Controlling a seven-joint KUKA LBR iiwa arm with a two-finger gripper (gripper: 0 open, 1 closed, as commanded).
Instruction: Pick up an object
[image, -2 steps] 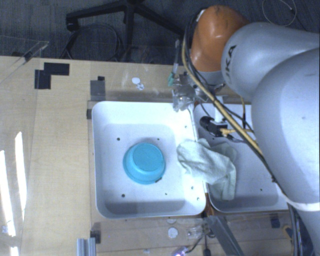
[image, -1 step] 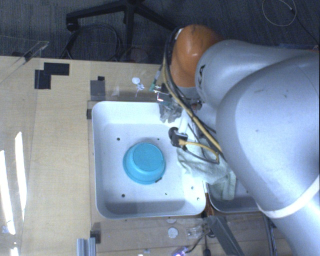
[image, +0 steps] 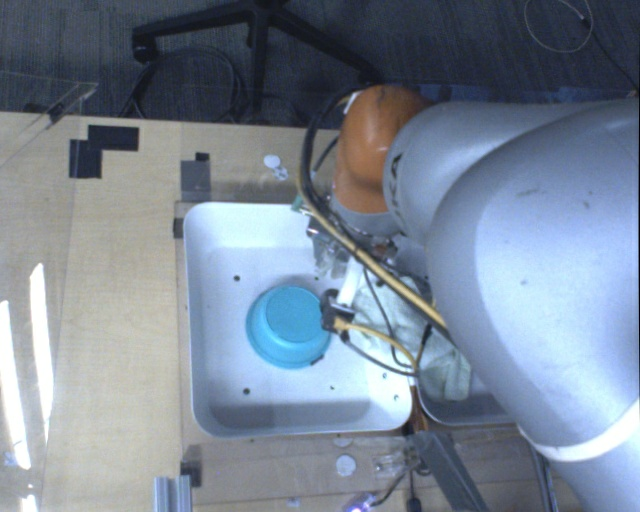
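Blue bowl (image: 288, 326): centre of frame, inside the left white bin (image: 215, 300).
Gripper (image: 330, 268): just upper right of the bowl; whether clenched or released cannot be told.
Pale cloth (image: 445, 370): lower right.

Bowl (image: 288, 328): plain light blue. Bin (image: 215, 300): white, with small dark dots. Table (image: 100, 350): pale wood grain, with black angular marks (image: 100, 148). Arm (image: 530, 250): grey, with an orange band (image: 375, 125). Cloth (image: 445, 370): pale greenish white. Floor (image: 420, 40): dark blue-grey carpet.

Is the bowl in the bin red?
No, the bowl lying in the white bin is blue.
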